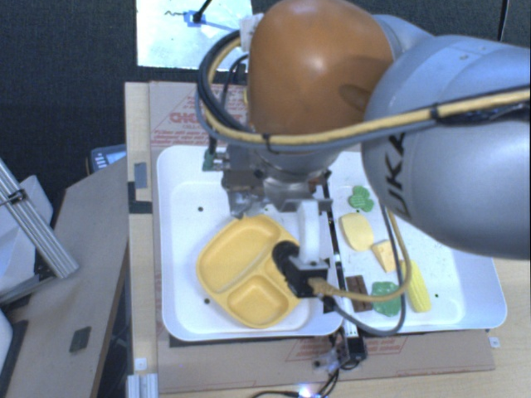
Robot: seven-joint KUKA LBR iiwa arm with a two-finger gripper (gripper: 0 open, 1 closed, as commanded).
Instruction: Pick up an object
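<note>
Jaws hang over the far rim of a yellow divided tray (241,272) in the view-left bin (178,247); spread or pressed together, can't tell, the arm (448,139) hides them. View-right bin (465,301) holds a green piece (360,197) & a yellow slice (358,231).

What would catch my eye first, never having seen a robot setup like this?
The big grey arm with its orange band looms over both bins from the right, across the top of the view. Under it, a bright yellow divided tray lies in the left bin. The right bin holds small things, among them a yellow piece and a green piece.
</note>
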